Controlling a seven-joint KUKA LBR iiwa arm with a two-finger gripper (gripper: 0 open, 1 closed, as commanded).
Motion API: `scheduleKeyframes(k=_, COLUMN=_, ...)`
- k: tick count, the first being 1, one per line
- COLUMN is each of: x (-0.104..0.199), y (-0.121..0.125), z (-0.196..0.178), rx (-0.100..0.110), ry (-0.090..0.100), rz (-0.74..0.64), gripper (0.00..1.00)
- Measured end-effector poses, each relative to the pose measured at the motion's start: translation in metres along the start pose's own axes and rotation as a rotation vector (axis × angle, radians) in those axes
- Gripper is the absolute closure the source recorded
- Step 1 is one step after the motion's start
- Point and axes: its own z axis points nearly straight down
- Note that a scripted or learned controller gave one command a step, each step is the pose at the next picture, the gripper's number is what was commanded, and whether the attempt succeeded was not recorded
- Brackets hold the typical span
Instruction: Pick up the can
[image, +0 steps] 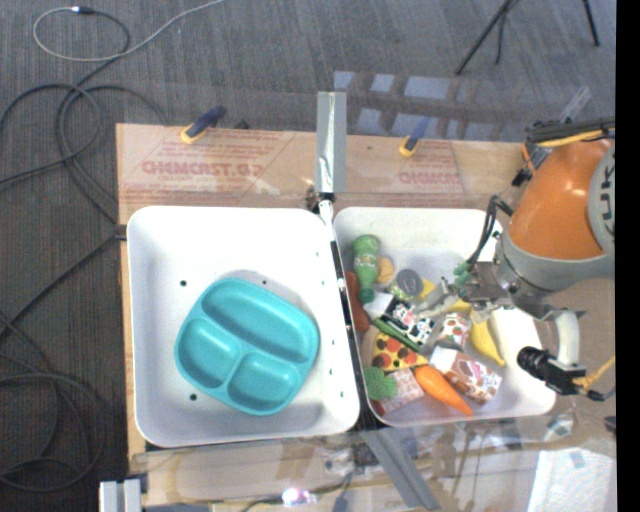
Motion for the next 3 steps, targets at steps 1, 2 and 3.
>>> scheduleKeyframes(k=1, x=-0.033, y=0.027, z=0.088, rx=-0.006, ry=-0.001, rz=0.103, gripper=0.0)
scheduleKeyframes(k=2, x=0.0, y=0.037, z=-0.037, rx=-0.001, ry=-0.003, rz=0.28, gripper=0.0)
scheduleKeyframes(k=3, x=0.008, y=0.117, z=0.028, rx=0.001, ry=-0.005, rz=0.317, gripper=0.0)
